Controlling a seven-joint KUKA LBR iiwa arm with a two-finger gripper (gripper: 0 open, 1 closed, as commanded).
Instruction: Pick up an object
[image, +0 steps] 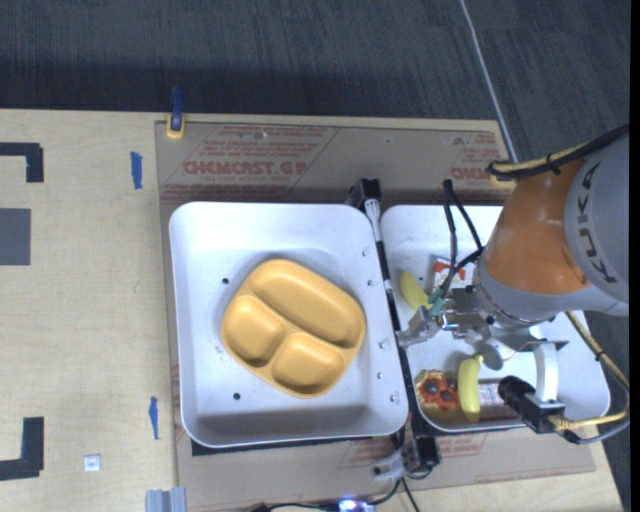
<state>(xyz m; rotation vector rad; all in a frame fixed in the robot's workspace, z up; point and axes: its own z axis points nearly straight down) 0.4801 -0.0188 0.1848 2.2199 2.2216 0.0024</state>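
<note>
My gripper (468, 338) hangs low over the right bin (420, 228), under the arm's orange band. Just in front of it lies a yellow banana-like piece (468, 386), next to a round red and orange object (434, 390) in the bin's front left corner. A small yellow-green piece (411, 290) lies by the bin's left wall, left of the gripper. A red and white scrap (441, 269) peeks out behind the cables. The arm hides much of this bin's floor.
The left bin (200, 240) holds a large yellow divided tray (292, 325) with three compartments, set at a slant. A ridge (386, 300) separates the two bins. The bins rest on a cardboard sheet (250, 160) on the wooden bench.
</note>
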